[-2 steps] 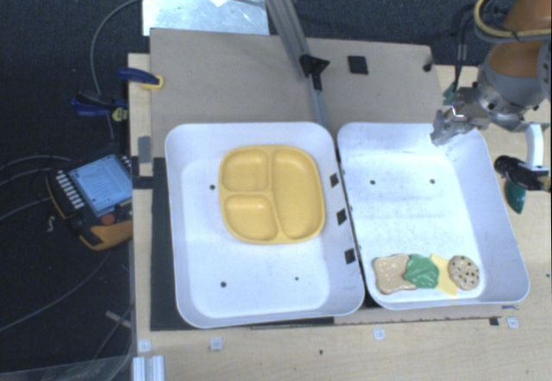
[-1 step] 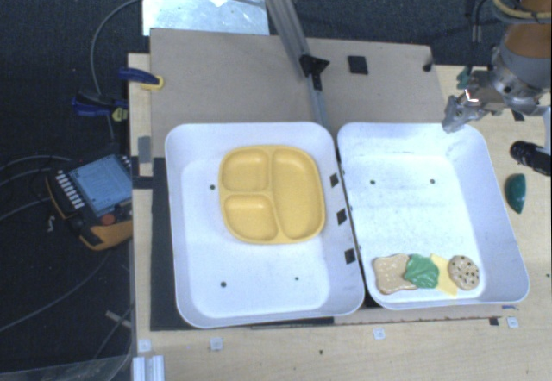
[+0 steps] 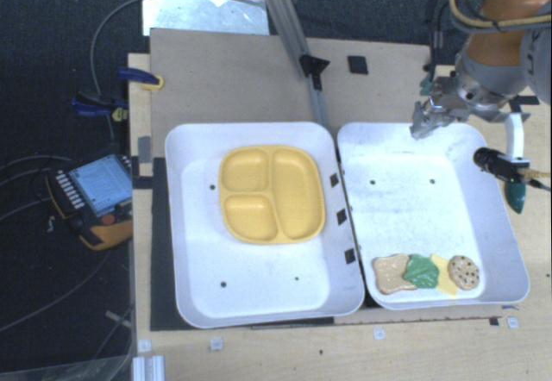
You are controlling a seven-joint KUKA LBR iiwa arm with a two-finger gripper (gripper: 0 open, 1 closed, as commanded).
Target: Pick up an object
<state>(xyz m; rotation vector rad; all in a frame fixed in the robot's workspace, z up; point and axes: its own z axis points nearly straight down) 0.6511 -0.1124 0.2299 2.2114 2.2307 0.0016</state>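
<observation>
From my feed, nearest the camera is the front edge of the right bin [image 3: 379, 155], where four food pieces lie in a row along its front wall: a slice of toast [image 3: 392, 273], a green leaf [image 3: 422, 270] overlapping the toast's right edge, a yellow cheese slice [image 3: 443, 278] partly under the leaf, and a cookie [image 3: 464, 271] at the right end, just beside the cheese. In the left bin [image 3: 185, 198] a yellow tray [image 3: 272, 194] with three compartments sits toward the back half, flat on the floor. Farther back, the gripper [image 3: 424, 123] hangs over the rear wall of the right bin, well apart from the food, with nothing visible between its fingers; I cannot tell from here whether they are apart or together. Beyond the bins a grey pole [image 3: 280, 4] slants across the brown board [image 3: 224, 78].
</observation>
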